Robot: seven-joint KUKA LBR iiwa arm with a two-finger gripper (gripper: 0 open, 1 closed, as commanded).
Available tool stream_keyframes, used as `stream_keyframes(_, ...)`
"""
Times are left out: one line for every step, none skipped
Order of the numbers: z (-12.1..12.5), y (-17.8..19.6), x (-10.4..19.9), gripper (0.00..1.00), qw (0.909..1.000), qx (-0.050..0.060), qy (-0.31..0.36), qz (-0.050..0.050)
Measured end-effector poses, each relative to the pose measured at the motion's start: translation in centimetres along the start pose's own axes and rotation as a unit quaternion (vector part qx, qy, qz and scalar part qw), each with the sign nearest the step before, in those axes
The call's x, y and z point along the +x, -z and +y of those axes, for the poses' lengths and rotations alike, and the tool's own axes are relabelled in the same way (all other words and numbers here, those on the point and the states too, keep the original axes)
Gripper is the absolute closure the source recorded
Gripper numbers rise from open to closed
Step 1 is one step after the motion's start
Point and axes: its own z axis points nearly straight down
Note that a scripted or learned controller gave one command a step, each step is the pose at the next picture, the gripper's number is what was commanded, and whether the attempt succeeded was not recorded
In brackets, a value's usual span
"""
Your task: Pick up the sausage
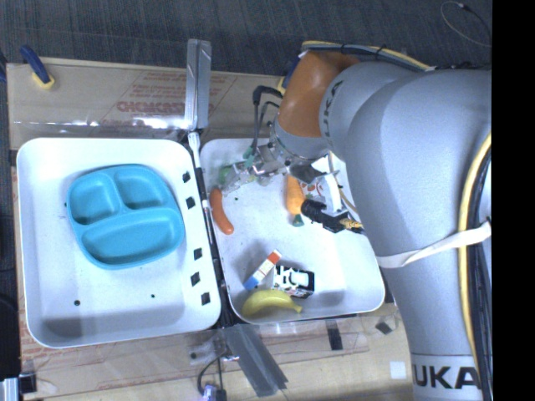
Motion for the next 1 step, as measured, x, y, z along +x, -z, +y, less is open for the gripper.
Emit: stream_keyframes(-0.17, 0.72, 0.12, 1.0, 1.0, 0.004, 0.001, 0.002)
